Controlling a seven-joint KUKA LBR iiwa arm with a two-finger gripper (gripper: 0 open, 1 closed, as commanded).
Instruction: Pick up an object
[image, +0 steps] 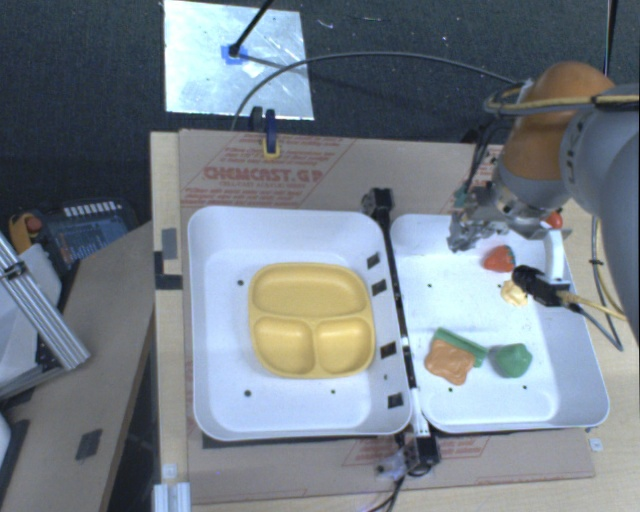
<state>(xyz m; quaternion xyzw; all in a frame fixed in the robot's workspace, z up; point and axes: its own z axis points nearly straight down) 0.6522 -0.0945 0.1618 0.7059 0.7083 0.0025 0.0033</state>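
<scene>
Pincer hangs over the far left part of the right bin, at about 11 o'clock on that bin's floor, with nothing visible between its tips. Whether it is parted or closed I cannot tell, since the metal ends blur together at this slant.

The task names no single thing, so the nearest candidate matters most. That is the red-orange piece, lying just beside the pincer at roughly 4 o'clock from it, apart from it and resting on the bin floor. It looks short and rounded, with no clear long axis. A small pale yellow piece sits near it, further along the same 4 o'clock line, close to a black fitting on the arm's side.

3 more things lie toward the bin's near edge, at about 6 o'clock from the pincer and well apart from it: an orange slab, a green strip touching its top edge and running from 10 to 4 o'clock, and a green lump at the slab's 3 o'clock.

The left bin holds a yellow divided tray, well off at 8 o'clock.

My judgement: the coming move turns on a short shift toward 4 o'clock and then a drop onto the red-orange piece; its nearness to the pale piece could make the grasp untidy.
</scene>
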